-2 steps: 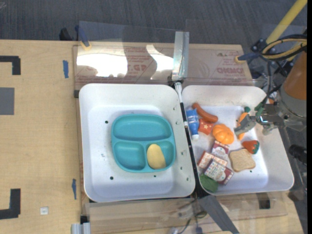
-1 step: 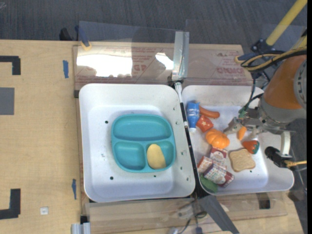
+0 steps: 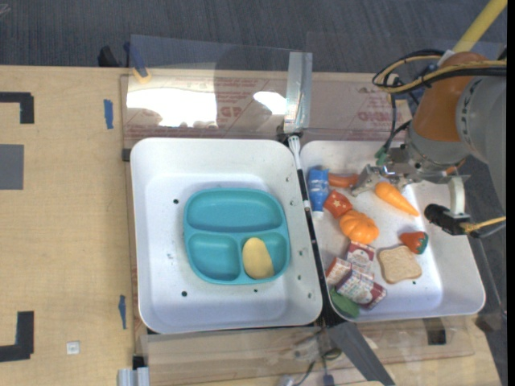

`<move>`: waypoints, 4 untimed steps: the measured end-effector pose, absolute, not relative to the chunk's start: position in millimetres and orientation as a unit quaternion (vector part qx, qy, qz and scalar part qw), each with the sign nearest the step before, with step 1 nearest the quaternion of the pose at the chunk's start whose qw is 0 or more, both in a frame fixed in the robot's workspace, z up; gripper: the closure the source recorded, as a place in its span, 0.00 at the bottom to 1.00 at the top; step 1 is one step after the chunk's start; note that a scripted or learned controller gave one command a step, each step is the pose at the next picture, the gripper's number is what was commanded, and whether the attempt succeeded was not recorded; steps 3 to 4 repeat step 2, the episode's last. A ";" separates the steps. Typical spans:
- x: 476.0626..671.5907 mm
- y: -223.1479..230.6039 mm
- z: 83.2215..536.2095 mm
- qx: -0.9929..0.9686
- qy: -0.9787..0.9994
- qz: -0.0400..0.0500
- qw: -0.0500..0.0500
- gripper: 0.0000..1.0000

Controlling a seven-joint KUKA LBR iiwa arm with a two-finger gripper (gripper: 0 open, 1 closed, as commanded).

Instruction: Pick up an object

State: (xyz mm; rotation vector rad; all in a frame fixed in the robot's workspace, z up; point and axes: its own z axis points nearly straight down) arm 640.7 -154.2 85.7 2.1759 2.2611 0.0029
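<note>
Carrot [image 3: 397, 199], the orange toy one, lies in the right bin [image 3: 463, 284] just beside the gripper [image 3: 385, 170], and it looks like the likeliest target. The arm [image 3: 471, 123] hangs low over the bin's far end, its tip down among the toys near the carrot's blunt end. Whether that pincer is spread or closed, I cannot tell from up here, and nothing can be seen lifted clear, so I'd judge the pick not yet made: the grasp and the lift both remain.

Crowded company in there: a blue bottle [image 3: 317, 188], a small orange pumpkin [image 3: 360, 227], a slice of toast [image 3: 400, 264], a strawberry [image 3: 414, 240], a printed packet [image 3: 359, 276] with something green [image 3: 346, 304] poking out beneath it. Tight quarters for a clean closing.

Over in the left bin [image 3: 157, 215], a teal divided plate [image 3: 229, 232] holds a yellow potato-like piece [image 3: 257, 258] in its near-right compartment. Both bins sit on a pale wooden bench [image 3: 60, 215], a clear panel [image 3: 209, 91] standing behind, dark carpet [image 3: 241, 6] beyond.
</note>
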 end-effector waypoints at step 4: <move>639.1 -125.9 209.5 0.744 0.668 0.004 0.004 1.00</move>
